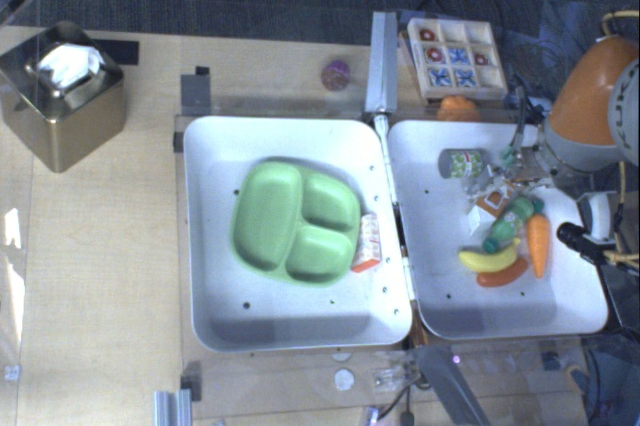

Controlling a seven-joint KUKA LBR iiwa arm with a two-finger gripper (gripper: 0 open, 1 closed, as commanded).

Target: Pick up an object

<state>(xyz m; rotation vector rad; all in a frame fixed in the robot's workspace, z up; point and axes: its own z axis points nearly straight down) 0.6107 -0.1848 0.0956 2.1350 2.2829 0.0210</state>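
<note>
The right bin [500, 314] holds a small green-labelled can [462, 163] lying on its side, a yellow banana [490, 260], an orange carrot [538, 244], a green bottle [505, 229], a red piece [500, 276] under the banana and a small brown packet [492, 202]. My gripper [515, 159] reaches in from the right, low over the bin's far right part. It is just right of the can and above the brown packet. Nothing is visibly held. In the left bin [200, 244] lies a green divided plate [295, 219], and a small red-and-white packet [367, 242] leans at the plate's right edge.
Behind the right bin lie a tic-tac-toe board [455, 57] and an orange object [457, 108]. A purple ball [336, 74] sits behind the left bin. A gold box [62, 104] stands at the far left of the bench. The arm's orange band [590, 94] looms at right.
</note>
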